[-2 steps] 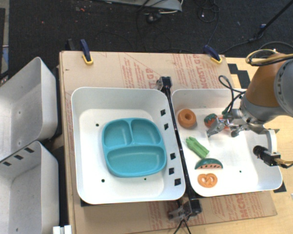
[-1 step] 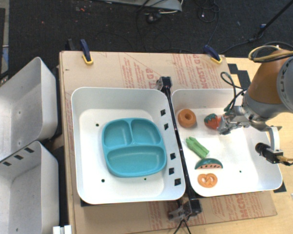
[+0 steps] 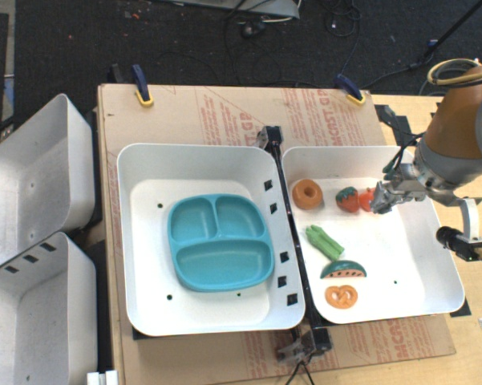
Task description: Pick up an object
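White plastic, the left bin [image 3: 144, 215] holds a teal divided plate [image 3: 221, 241]. The right bin [image 3: 417, 271] holds a toy donut [image 3: 308, 194], a green pea pod [image 3: 325, 241] lying diagonally with its long axis running from upper left to lower right, a watermelon slice [image 3: 343, 270], a pretzel [image 3: 341, 297] and a red strawberry [image 3: 350, 199], perhaps a tomato. The gripper [image 3: 378, 199] sits just beside the strawberry; its fingers' spread I cannot tell.
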{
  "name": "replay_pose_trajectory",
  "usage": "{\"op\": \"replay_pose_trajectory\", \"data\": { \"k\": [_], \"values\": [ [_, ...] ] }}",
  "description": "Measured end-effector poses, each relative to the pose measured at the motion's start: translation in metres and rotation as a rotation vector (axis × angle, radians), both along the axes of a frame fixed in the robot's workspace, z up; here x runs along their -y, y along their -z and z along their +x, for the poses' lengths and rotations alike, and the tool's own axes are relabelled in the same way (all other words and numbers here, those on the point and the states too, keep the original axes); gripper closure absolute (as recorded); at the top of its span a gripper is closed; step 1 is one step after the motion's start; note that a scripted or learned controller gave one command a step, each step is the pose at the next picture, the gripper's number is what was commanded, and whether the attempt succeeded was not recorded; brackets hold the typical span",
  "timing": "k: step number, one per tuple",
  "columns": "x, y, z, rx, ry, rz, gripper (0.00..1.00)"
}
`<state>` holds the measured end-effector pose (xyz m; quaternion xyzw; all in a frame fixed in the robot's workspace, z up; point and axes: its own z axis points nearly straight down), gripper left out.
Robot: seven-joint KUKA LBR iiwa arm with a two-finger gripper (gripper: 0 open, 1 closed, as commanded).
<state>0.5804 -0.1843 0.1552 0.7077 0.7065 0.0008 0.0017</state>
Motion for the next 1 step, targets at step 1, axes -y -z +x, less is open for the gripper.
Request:
{"op": "replay_pose_trajectory", "data": {
  "k": [1],
  "values": [
    [0.0036, -0.0436, -0.0016, 0.002, -0.002, -0.001, 1.00]
  ]
}}
